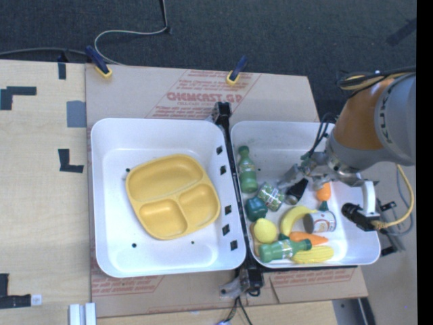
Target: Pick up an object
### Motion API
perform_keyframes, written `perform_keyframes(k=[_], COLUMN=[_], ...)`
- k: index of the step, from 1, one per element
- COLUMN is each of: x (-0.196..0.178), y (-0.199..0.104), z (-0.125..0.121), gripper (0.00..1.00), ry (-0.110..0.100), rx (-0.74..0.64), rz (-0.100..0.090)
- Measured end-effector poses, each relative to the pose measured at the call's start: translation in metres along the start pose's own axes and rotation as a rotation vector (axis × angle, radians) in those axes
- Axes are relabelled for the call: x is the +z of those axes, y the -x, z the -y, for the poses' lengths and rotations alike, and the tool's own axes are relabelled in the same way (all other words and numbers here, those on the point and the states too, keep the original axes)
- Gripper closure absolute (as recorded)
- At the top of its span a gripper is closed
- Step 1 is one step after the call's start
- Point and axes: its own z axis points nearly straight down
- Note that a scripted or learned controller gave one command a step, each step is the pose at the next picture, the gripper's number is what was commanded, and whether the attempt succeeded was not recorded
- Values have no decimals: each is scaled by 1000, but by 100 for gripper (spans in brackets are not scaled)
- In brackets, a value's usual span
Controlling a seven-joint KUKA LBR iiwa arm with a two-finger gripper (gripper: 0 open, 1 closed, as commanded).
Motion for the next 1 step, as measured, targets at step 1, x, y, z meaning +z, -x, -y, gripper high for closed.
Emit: perform_keyframes(k=[1], x=[16], y=[-51], z=[59], gripper=[0], ry=[6], rx=[1], rz=[2])
